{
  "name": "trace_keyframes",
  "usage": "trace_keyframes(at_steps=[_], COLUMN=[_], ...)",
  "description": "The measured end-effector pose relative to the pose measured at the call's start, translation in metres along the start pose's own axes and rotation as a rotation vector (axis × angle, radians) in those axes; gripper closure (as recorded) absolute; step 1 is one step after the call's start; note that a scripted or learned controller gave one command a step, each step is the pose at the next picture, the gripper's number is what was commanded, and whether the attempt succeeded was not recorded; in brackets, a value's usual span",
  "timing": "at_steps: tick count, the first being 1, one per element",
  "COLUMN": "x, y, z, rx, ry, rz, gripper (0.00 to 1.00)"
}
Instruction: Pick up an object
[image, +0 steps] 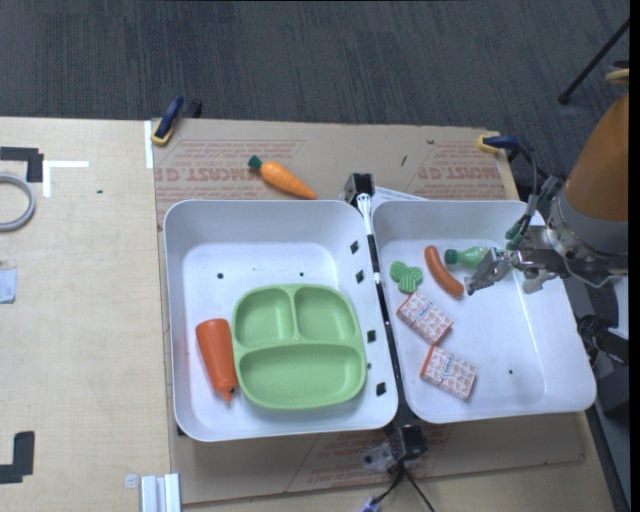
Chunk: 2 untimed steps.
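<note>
- The claw (497, 270) hangs over the right bin (520, 390), fingers apart, gripping nothing.
- A sausage (443, 271) and a green bottle (466, 257) lie just beside it.

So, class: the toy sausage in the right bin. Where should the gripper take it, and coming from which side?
Grip the sausage at its middle, across the narrow width, coming straight down. It lies flat and slanted, so the fingers probably need turning square to its length. The gripper hangs just beside its right end, near the green bottle.
</note>
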<state>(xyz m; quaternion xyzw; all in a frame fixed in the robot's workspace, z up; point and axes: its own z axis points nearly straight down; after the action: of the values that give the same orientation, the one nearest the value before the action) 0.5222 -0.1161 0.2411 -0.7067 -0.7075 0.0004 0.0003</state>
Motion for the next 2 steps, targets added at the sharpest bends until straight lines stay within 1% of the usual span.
trace_keyframes(at_steps=[1, 2], x=[0.021, 0.009], y=[0.056, 0.068], z=[0.088, 0.145], rx=[0.000, -0.004], ry=[0.000, 0.000], rz=[-0.070, -0.218], gripper=[0.00, 0.00])
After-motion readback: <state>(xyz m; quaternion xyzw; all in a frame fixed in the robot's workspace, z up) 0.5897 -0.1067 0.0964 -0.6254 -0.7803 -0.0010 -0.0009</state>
